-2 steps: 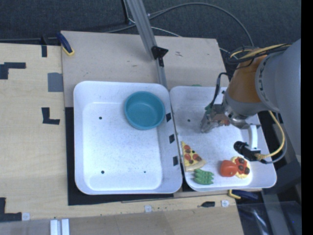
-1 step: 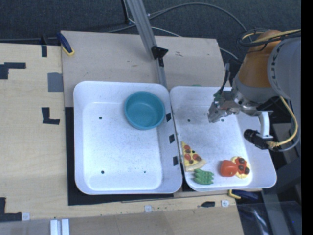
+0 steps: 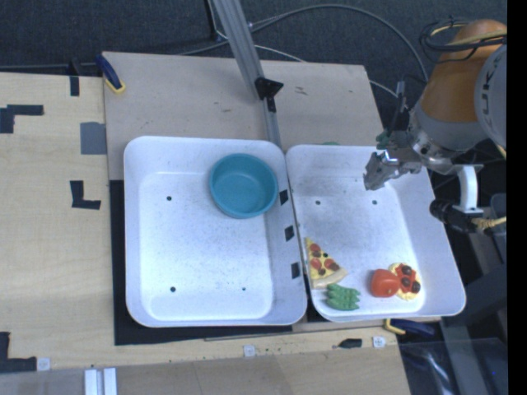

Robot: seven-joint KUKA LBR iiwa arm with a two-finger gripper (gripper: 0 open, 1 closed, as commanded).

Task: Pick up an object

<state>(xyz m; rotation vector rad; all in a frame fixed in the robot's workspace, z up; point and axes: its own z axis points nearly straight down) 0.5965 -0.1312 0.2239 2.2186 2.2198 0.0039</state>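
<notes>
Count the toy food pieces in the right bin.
3, all at its near end: a pizza slice by the left wall, a green piece just below it, and a red-and-yellow piece toward the right corner, possibly two toys touching.

- My bins (image 3: 156, 245) are white, finely speckled.
- A teal-blue bowl (image 3: 243, 185).
- A yellow pizza slice (image 3: 323, 265) with red dots.
- A green piece (image 3: 343, 298).
- A red tomato (image 3: 384, 282).
- My surface (image 3: 181, 97) is tan.

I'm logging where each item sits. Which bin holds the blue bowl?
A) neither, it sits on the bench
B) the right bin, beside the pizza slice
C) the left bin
C: the blue bowl rests in the left bin, near its upper right corner.
</notes>
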